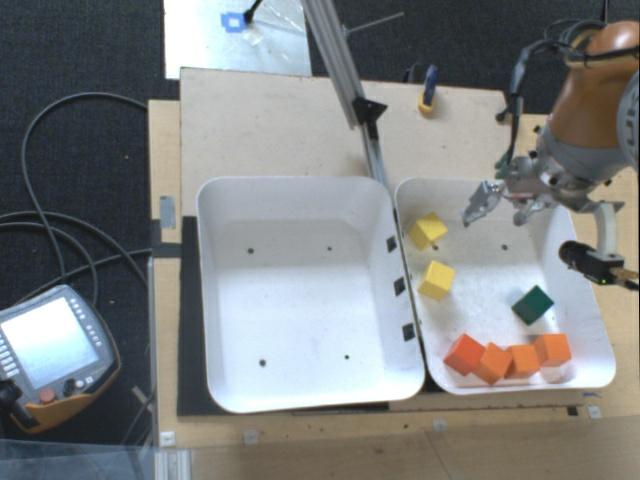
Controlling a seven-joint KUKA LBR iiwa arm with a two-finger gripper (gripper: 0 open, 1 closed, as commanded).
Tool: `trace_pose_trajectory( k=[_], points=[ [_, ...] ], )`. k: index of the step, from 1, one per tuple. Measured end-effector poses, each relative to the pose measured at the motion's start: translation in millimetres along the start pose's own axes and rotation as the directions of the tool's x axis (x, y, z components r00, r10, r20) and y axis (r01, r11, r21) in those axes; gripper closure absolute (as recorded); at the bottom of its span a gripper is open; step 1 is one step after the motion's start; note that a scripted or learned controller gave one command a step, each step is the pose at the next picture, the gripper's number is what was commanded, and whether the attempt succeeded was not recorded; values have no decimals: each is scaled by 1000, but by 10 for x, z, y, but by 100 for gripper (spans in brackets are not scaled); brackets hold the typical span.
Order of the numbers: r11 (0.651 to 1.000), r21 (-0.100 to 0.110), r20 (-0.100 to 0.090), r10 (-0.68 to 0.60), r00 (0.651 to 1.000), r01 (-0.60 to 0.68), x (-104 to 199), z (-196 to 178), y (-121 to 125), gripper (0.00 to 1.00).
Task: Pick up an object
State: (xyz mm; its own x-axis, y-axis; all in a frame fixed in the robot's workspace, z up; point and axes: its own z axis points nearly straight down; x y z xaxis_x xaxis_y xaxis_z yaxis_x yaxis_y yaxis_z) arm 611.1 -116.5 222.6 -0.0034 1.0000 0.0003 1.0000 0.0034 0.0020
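The grey robot arm with the orange band (pixel 590 108) reaches in over the shallow white plastic bin on the right (pixel 580 268). Its small metal two-finger gripper (pixel 500 205) hangs above the top part of that bin. The two fingers are spread apart, and nothing sits between them.

Everything to pick from lies in that right bin. One small yellow cube (pixel 429 231) lies near the bin's upper left side, to the left of the gripper and a bit lower. A second yellow cube (pixel 436 280) lies just below the first one. A dark green cube (pixel 533 305) lies near the bin's right wall. Four orange cubes (pixel 508 357) sit in a row along the bin's bottom wall, touching each other.

The other shallow white bin (pixel 300 288) stands just left of the right bin.
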Motion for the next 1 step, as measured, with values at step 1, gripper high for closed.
trace_pose_trajectory(
  k=[1],
  points=[
    [1000, 3, -2, 0, 1000, 0, 321, -166, -714, 0]
  ],
)
